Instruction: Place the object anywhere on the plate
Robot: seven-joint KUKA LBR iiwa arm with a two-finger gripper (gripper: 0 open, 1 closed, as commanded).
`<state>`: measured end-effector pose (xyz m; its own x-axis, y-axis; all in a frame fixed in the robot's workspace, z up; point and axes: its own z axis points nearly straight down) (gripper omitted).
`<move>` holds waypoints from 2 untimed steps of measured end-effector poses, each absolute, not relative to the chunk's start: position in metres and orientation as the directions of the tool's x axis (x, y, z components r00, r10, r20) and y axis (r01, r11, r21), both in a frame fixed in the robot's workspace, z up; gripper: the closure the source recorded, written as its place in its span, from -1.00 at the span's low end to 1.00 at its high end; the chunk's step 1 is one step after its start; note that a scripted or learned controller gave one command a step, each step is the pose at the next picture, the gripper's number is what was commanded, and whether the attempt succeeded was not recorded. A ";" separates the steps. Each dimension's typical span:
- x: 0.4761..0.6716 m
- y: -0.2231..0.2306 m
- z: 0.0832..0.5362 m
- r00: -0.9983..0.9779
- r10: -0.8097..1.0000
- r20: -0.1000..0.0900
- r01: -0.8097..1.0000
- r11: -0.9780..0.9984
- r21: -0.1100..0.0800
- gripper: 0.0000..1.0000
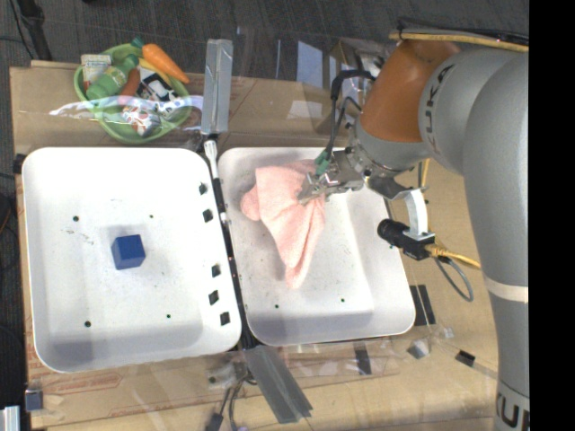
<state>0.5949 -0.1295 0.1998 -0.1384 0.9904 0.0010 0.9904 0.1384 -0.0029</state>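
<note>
A pink cloth is seen in the right bin, bunched at its upper edge and trailing down to a narrower tail toward the middle of the bin floor. Its upper right corner is gathered up at the claw, and the fabric is pinched between the claw's fingers, so the cloth is held there while most of it is draped on the bin. The claw is carried by a grey arm with an orange band above the wrist, reached in from the right side of the camera view. A black part with a yellow cable is seen just right of the bin's rim. The left bin lies directly beside the right one, the two rims touching along a dark seam. A small blue cube rests on the floor of the left bin, well apart from the cloth. Behind the left bin, on the brown surface, a green bowl is placed, heaped with toy food, an orange carrot among them. Strips of grey tape are seen on the surface near the front edge of the bins. No plate can be told apart in the view.
</note>
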 end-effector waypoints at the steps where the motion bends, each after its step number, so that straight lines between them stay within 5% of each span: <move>1: 0.595 -0.129 0.231 -0.146 0.989 0.001 0.989 0.146 -0.002 1.00; 2: 0.601 -0.077 0.221 -0.526 0.850 0.002 0.850 0.526 -0.003 1.00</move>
